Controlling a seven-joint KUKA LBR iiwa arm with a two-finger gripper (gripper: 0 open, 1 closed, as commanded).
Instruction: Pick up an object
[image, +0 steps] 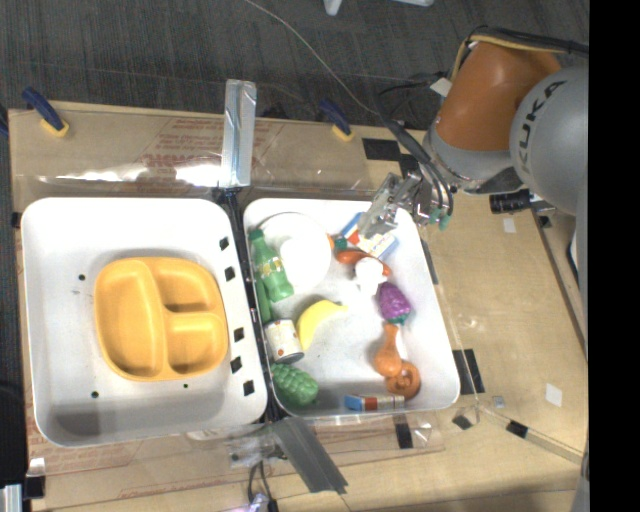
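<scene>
The right bin (440, 330) holds several small objects. My gripper (378, 222) hangs over its far right corner, just above a small blue and white packet (384, 244) and a red-orange piece (350, 256). A white lump (368, 270) lies right below them. A purple grape bunch (394, 302), an orange gourd-shaped toy (396, 366), a yellow banana-like piece (320, 318), a small can (284, 340), a green bottle (268, 268), a green bumpy toy (295, 384), a white round dish (302, 250) and a marker (372, 402) lie in the same bin. I see nothing held.
The left bin (50, 240) carries a yellow divided tray (160, 316). A metal bracket (238, 135) stands at the far end of the divider between the bins. Blue clamps (46, 112) sit on the bench's far edge. The arm (510, 100) fills the upper right.
</scene>
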